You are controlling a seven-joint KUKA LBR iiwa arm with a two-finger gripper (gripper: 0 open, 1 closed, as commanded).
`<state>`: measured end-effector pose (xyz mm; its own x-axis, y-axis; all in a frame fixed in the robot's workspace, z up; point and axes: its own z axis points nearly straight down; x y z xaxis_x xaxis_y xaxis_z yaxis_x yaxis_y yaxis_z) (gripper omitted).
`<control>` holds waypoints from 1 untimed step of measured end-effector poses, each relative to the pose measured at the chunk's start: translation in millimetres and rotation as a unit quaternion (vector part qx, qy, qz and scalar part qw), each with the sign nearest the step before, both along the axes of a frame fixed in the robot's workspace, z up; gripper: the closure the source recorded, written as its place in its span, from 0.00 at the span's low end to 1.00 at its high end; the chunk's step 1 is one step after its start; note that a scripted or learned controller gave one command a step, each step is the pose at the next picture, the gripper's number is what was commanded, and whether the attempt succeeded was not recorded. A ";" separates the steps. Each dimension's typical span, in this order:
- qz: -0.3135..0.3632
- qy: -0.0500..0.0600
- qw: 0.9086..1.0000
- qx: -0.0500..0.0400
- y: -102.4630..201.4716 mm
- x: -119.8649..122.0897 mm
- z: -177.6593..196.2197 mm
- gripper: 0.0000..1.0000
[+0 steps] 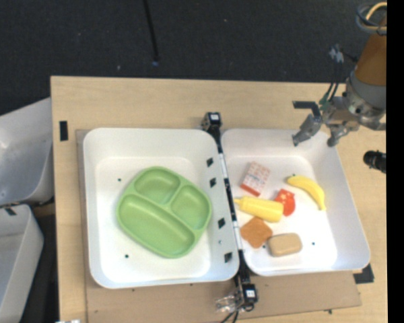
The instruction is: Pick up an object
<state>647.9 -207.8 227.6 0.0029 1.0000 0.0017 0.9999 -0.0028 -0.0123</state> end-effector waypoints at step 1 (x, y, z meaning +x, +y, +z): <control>0.002 -0.007 1.000 -0.002 0.7 2.6 9.6 0.00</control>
